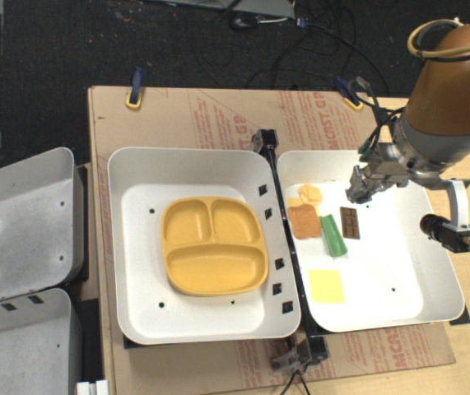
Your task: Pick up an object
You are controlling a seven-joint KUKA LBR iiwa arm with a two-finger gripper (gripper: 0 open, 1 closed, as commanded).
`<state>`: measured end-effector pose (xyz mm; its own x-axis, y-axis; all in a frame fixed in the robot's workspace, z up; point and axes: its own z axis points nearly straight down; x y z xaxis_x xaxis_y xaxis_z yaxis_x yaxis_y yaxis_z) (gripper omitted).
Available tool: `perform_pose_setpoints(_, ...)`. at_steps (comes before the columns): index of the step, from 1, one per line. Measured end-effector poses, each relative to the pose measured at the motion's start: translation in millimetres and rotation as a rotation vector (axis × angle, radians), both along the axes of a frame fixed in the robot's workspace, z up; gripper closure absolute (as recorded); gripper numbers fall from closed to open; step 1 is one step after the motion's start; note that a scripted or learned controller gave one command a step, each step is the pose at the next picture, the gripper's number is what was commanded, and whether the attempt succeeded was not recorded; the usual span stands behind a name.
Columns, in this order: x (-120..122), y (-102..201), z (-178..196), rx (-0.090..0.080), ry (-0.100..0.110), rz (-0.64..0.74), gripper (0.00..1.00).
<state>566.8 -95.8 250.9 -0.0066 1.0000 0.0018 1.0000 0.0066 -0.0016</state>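
The right bin (399,245) holds several small items near its left side: a pale yellow round piece (309,194), a tan toast-like slab (304,220), a green stick (332,235), a dark brown bar (349,222) and a flat yellow square (326,285). My gripper (360,191) hangs over the upper part of this bin, just above and to the right of the brown bar. Nothing shows between its tips.
The left bin (136,220) holds a yellow divided plate (215,245). A black divider with clips (280,229) runs between the bins. The right half of the right bin is bare white floor. A black fitting (444,231) sits at that bin's right rim.
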Motion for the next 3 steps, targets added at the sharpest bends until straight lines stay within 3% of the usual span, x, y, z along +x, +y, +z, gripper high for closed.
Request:
perform_pose_setpoints(1,2,56,-14,-0.001,0.000,0.000,1.00)
perform_pose_setpoints(3,-2,171,-4,0.000,-0.002,0.002,1.00)
